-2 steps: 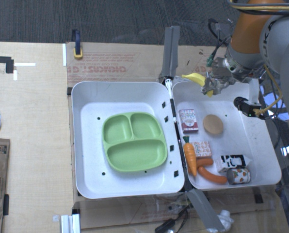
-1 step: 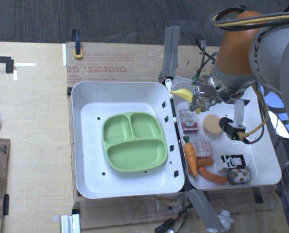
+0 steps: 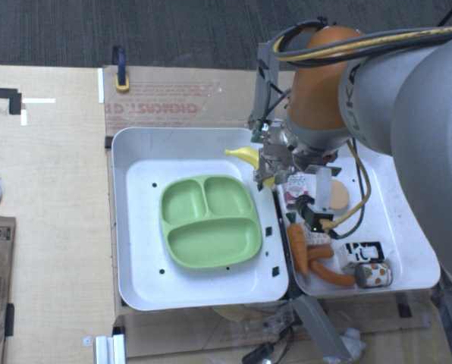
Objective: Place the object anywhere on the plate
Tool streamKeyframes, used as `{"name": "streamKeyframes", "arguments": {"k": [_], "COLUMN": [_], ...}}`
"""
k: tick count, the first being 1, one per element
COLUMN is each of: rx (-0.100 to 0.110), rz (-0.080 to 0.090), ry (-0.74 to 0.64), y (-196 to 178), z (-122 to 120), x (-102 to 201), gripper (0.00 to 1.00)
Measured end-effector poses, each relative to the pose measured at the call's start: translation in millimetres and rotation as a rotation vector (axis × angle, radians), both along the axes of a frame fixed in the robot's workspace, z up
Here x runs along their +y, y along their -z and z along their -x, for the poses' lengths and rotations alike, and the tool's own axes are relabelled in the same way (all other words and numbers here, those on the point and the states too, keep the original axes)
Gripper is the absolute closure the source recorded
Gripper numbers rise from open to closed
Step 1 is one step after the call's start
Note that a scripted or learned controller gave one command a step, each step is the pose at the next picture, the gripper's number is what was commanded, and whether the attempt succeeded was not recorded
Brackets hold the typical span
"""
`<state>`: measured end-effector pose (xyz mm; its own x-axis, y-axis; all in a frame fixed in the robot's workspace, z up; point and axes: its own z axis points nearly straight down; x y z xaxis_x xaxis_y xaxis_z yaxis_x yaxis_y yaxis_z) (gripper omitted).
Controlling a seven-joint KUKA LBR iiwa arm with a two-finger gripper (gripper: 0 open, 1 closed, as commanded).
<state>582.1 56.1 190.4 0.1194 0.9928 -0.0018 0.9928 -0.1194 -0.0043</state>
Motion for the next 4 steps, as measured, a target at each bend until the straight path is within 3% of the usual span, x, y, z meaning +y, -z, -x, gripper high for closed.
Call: {"name": "streamKeyframes", "arguments": {"k": [1,2,3,4], "rx": [-0.002,-0.002,0.0,-0.001], "rz": [0.001,0.002,-0.001,-0.002], "ry": [0.018,0.186,-0.052,-0.47], "y": [0,-1,0,0], "z": [-28,-76,11,31], "x": [-71,-46,-12,35], "gripper": [1.0,1.0,1.0,1.0]}}
